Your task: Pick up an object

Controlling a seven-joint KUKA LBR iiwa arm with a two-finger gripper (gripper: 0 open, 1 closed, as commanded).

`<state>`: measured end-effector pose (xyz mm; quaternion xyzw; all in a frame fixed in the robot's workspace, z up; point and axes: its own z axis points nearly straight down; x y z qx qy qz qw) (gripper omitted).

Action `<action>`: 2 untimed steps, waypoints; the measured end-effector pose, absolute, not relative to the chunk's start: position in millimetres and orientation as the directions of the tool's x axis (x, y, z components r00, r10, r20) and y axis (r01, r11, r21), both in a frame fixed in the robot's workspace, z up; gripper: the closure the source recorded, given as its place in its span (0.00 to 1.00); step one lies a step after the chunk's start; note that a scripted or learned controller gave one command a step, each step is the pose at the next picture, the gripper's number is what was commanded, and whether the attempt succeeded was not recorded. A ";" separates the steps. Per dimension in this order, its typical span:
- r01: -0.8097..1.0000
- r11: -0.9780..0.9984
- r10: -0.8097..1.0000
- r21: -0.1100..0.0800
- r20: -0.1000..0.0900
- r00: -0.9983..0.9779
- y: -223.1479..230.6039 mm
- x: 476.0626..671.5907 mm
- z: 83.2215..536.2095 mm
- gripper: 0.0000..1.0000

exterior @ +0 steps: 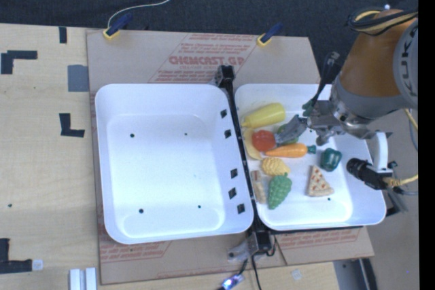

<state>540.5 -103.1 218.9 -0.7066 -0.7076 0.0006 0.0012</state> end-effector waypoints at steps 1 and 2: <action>1.000 0.003 1.000 -0.005 0.000 -0.003 -95.0 585.2 92.9 0.00; 1.000 0.002 1.000 -0.004 0.001 -0.002 -95.3 584.5 108.8 1.00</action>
